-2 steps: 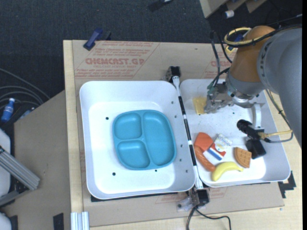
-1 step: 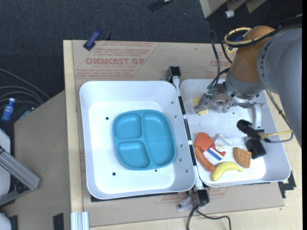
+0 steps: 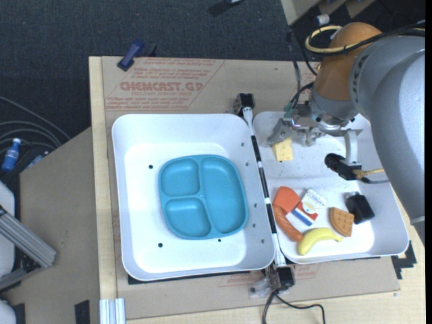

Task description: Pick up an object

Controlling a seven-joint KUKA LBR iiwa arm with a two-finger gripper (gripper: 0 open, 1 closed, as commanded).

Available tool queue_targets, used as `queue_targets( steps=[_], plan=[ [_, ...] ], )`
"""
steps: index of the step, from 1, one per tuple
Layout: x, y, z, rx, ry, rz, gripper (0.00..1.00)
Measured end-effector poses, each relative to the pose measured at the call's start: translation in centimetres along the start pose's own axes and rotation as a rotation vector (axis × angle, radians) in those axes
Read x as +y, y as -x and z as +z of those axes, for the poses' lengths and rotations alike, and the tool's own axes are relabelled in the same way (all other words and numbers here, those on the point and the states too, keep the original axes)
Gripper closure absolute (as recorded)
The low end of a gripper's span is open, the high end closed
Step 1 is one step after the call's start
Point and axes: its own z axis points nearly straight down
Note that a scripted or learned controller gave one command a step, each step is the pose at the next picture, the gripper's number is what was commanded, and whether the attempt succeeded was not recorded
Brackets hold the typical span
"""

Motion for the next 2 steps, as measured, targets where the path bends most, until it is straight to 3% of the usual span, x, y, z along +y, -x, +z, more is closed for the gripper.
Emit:
queue_targets(
  steps=[1,2],
  plan=[
    [0.1,0.0,-1.1,-0.002,0.002,-0.001,1.00],
    [-1.9,-5.6,-15.1,0.000,0.002,0.000,1.00]
  ],
)
